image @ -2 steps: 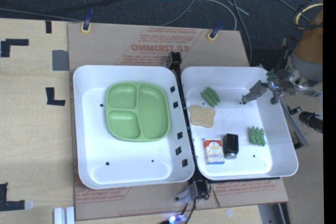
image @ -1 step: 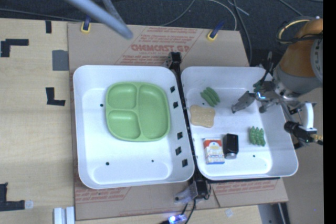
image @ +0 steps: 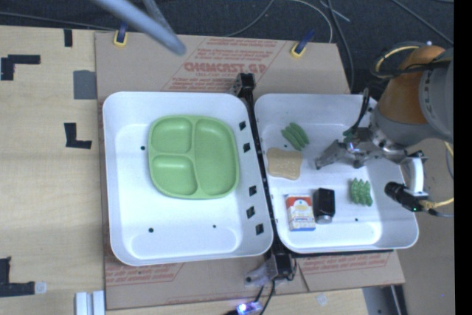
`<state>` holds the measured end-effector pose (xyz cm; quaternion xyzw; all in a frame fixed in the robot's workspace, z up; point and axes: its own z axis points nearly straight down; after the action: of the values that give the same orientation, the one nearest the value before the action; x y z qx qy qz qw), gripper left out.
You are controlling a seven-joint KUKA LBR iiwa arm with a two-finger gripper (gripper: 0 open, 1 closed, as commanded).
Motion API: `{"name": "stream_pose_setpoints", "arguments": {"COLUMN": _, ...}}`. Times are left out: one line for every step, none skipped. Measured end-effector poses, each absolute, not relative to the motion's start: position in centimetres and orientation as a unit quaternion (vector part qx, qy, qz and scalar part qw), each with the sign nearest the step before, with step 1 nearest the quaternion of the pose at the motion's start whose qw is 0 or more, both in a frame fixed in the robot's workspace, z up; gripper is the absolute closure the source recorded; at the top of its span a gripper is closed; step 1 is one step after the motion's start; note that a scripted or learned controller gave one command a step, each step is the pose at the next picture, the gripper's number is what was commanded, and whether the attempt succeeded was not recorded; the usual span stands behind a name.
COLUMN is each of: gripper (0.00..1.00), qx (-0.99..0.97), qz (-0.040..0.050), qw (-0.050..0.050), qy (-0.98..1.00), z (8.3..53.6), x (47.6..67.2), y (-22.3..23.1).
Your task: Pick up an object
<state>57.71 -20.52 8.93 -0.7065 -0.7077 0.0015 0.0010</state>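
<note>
1. I see the gripper low over the right bin, in the right middle of the frame, with the grey arm reaching in from the right edge.
2. The fingers point toward the left and slightly down the frame; I cannot tell how far apart they stand, and nothing shows between them.
3. Nearest the tips is the tan sponge-like block, just left of them and apart from them. Its long axis runs roughly up and down the frame, tilted a little.
4. The green pod-shaped piece lies above the block, toward the upper left of the right bin, its long axis slanting from upper left to lower right.
5. A small green ridged piece lies below and right of the fingers, near the wrist.
6. The small red and white carton and the black box sit side by side in the lower part of the right bin, touching or nearly so.
7. The left bin holds a green divided plate in its upper middle.
</note>
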Motion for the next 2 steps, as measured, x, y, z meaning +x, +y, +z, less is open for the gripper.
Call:
{"name": "stream_pose_setpoints", "arguments": {"gripper": 1.00, "qx": -0.706, "qz": 0.0010, "qw": 0.000, "qy": -0.708, "z": 10.1, "x": 57.8, "y": -20.5}}
{"name": "stream_pose_setpoints", "arguments": {"gripper": 1.00, "qx": -0.707, "qz": -0.0006, "qw": -0.001, "qy": -0.707, "z": 15.1, "x": 56.9, "y": -20.5}}
